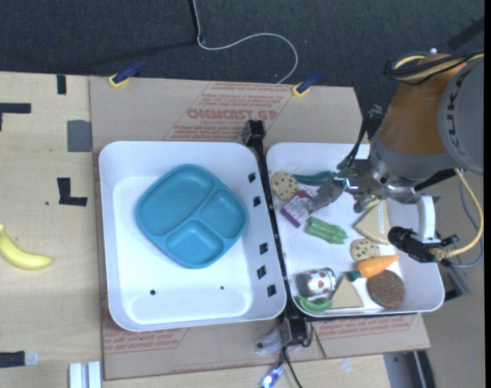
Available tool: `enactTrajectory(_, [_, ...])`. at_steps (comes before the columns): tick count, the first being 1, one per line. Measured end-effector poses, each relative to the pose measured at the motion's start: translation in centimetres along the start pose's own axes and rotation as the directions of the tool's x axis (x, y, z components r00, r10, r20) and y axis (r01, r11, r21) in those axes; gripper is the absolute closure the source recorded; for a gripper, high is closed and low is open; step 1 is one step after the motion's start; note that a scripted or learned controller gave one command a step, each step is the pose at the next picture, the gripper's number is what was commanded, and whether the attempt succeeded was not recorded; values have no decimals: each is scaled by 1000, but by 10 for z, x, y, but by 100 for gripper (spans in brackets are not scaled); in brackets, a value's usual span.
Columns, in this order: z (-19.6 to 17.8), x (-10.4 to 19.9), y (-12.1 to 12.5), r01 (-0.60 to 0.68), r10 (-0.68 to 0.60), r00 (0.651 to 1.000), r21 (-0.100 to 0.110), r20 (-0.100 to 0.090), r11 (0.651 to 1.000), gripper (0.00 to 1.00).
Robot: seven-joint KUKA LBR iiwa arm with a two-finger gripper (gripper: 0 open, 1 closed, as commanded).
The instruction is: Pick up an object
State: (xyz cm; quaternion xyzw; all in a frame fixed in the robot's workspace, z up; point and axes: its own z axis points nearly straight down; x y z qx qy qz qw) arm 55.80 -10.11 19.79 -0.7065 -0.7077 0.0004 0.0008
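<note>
Green pickle [325, 231] beside cookie [284, 186], wrapper [296, 209].

Both bins [120, 217] are smooth white plastic with a slight sheen. The blue tray [192, 215] is matt plastic, moulded into compartments. The surface [35, 217] looks like pale, matt wood; over it lies a brown cardboard sheet [229, 111], printed in red. The banana [20, 250] looks glossy plastic. The arm's orange band [415, 124] is glossy; the jaws [332, 191] appear to be dull grey metal.
</note>
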Motion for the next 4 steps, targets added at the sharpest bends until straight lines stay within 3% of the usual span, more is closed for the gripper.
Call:
enactTrajectory(1, [-10,1,0,2,-2,1000,1,-1,1000,100])
enactTrajectory(2, [-61,62,-67,5,-5,1000,-1,-3,1000,100])
enactTrajectory(3, [-170,138,-74,10,-10,1000,-12,-3,1000,100])
enactTrajectory(4, [-242,208,-74,9,-9,1000,-9,-2,1000,100])
